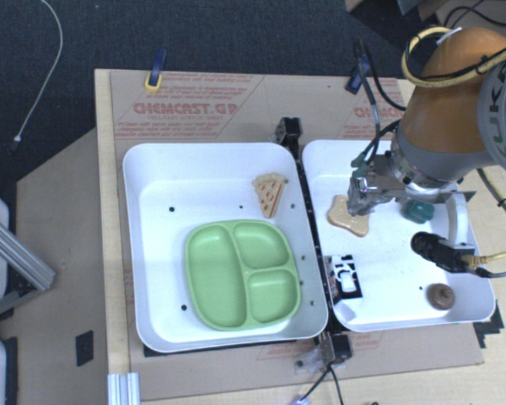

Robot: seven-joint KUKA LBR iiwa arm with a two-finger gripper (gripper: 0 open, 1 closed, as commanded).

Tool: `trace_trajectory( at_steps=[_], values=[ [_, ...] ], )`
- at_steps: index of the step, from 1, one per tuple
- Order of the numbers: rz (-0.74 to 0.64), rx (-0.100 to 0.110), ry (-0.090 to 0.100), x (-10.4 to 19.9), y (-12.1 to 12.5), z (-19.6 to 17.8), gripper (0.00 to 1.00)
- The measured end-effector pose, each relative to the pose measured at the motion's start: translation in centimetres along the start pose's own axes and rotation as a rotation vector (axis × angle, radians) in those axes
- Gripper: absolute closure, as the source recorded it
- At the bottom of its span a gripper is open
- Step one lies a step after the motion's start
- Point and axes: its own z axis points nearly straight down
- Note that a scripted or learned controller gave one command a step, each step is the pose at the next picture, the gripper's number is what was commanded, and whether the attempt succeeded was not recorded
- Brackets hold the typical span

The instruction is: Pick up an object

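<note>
Reaching in from the right, I have my pincer [361, 199] low over the right bin [388, 289], near that bin's left wall and a little toward its far side. It sits right at the upper right edge of the tan flat piece [347, 218], a pale, toast-like shape with a rounded outline. From this slanted view I cannot tell how wide my pincer is open, nor whether it has hold of the piece or merely touches it. The piece looks level with the bin floor, just beside the wall between the two bins.

Behind my wrist, a small teal thing [419, 211] lies on the floor of the same bin, partly hidden by my arm. A small brown round thing [440, 295] sits near the bin's near right corner, well apart from the tan piece. A black and white tag [346, 278] rests at the near left edge of this bin, against the wall.

In the left bin [152, 226] lies a green divided plate [212, 277] with three compartments, in the near half. A tan wedge [269, 194] with reddish markings lies beyond it, close to the bin's right wall, apart from the plate. Both bins stand on a brown board [194, 108] printed in red.
</note>
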Motion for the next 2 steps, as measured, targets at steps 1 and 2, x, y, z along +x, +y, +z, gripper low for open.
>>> trace_trajectory(
  at_steps=[1,2],
  values=[
    [-0.001,-0.001,0.000,5.2,-0.3,-0.1,1.00],
    [0.000,-0.003,0.000,10.0,0.5,0.3,1.00]
  ],
)
